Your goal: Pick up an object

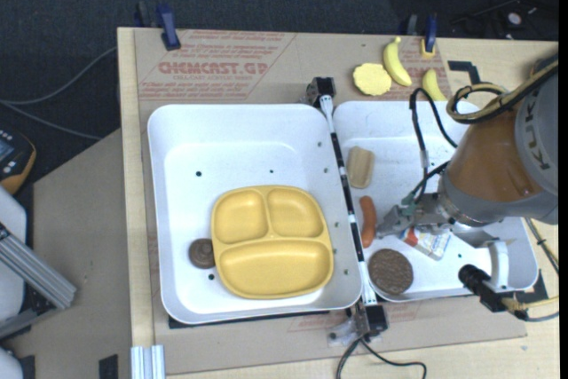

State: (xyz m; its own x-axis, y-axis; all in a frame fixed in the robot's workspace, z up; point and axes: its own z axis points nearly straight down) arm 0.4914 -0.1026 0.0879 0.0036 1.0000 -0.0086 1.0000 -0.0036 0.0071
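Observation:
The right bin holds a tan bread-like slice near its left wall, an orange-red sausage below it, and a round brown patty at the front. My gripper hangs low over the middle of this bin, just right of the sausage and above the patty. A small red piece shows at its tip. The arm's orange band and grey wrist cover the bin's right half.
The left bin holds a yellow divided plate and a small brown disc beside it. On the bench behind the right bin lie a yellow banana, a yellow round piece and another yellow item. Black cables loop over the right bin.

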